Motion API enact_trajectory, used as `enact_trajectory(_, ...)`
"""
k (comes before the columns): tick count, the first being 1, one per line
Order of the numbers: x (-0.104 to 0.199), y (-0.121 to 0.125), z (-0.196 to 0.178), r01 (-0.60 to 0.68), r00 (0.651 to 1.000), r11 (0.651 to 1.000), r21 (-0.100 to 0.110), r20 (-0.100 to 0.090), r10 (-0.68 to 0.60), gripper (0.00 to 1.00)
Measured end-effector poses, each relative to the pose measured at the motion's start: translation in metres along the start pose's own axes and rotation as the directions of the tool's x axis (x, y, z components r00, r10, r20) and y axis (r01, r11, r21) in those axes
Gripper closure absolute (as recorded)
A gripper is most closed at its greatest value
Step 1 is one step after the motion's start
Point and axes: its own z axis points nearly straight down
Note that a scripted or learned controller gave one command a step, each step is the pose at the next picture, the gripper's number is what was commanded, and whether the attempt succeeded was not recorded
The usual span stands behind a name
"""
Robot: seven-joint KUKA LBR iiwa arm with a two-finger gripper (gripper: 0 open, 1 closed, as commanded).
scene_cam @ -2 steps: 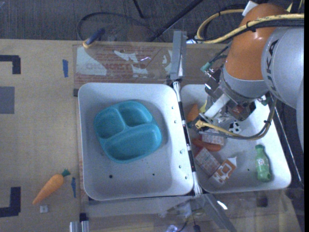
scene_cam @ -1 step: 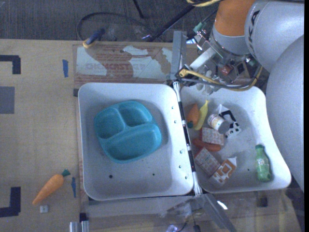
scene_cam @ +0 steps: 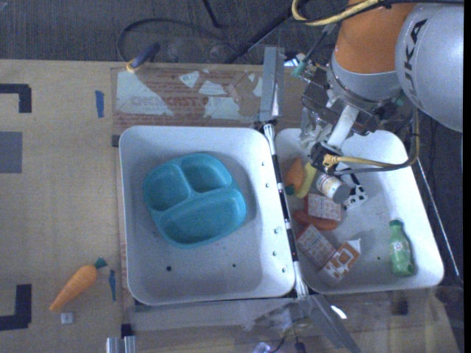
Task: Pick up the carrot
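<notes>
The carrot (scene_cam: 73, 287) is not in either bin. It lies on the bare table (scene_cam: 59, 197), toward the table's lower-left corner as the camera sees it, just outside the lower-left corner of the left bin (scene_cam: 221, 274). Its green top points up and to the right, and nothing is touching it.

My arm (scene_cam: 434, 50) is well apart from it. It reaches in over the upper-left corner of the right bin (scene_cam: 423, 197), and its end hangs above the clutter along that bin's left edge. My fingers are lost against the things below, so I cannot tell whether they are open or closed, or whether they hold anything.

An orange thing (scene_cam: 295, 173) sits by the right bin's left wall, close under my wrist. It looks rounder than a carrot and has no green top, so I judge it is not my target. Some cartons (scene_cam: 327, 252) lie near that bin's lower edge and a green bottle (scene_cam: 399, 248) toward its lower-right corner. A blue tray (scene_cam: 193, 197) sits alone in the left bin.

I judge that nothing of the task is done. I am over the wrong side of the table, and all of it is left: cross the left bin, come down at the table's lower-left corner, line up across the carrot's body, close and lift.
</notes>
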Motion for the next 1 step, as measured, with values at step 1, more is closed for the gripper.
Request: enact_trajectory(1, -0.0278, -0.0155, 0.0212, 0.408, 0.913, 0.913, 0.0, -0.001, -0.408, 1.0)
